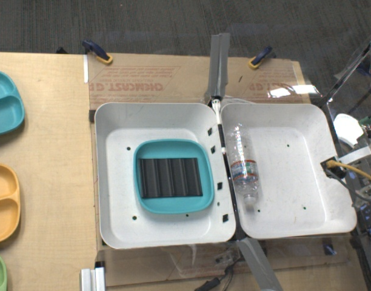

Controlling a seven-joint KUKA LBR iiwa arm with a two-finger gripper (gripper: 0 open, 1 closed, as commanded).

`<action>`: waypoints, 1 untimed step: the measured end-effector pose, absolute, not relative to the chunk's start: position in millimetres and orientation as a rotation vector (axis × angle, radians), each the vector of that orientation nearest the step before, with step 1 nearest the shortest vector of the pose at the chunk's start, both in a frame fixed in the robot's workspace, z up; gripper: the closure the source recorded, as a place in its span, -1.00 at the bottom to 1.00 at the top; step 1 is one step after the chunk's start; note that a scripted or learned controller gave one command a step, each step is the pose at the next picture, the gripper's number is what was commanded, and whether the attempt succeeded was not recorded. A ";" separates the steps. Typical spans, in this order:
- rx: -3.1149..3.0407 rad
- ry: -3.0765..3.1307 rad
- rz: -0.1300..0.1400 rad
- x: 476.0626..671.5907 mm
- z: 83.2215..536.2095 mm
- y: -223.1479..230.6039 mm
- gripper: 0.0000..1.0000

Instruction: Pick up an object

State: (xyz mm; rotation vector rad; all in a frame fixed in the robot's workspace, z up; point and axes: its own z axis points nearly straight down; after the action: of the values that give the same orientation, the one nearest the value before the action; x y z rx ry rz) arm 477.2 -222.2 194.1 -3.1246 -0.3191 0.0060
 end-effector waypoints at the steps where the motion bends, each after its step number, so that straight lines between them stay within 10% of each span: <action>1: -3.123 -0.315 0.010 476.7 178.5 -221.6 -1.00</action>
State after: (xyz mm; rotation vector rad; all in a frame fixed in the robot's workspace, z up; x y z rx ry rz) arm 476.7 -221.6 178.5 -3.1233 -0.3146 0.0097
